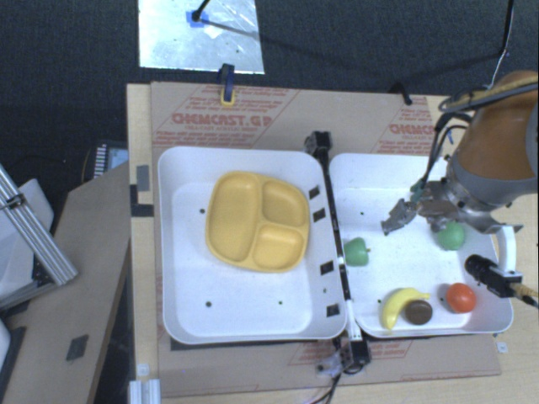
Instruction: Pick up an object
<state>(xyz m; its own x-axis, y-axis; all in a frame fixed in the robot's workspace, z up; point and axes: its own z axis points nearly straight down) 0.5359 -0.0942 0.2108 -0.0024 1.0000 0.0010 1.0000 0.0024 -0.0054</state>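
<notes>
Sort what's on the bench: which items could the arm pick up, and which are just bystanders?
Pick candidates, all in the right bin:
green fruit
second green fruit, next to the gripper
banana
brown piece
red-orange fruit

Bystanders:
yellow divided plate in the left bin
cardboard sheet

We log two bins side by side. Left bin (181, 310) holds a divided plate (257, 220) near centre. In the right bin (370, 188): apple (357, 252) at nine o'clock; banana (397, 305), kiwi (418, 311) and tomato (460, 297) clustered around five.
</notes>
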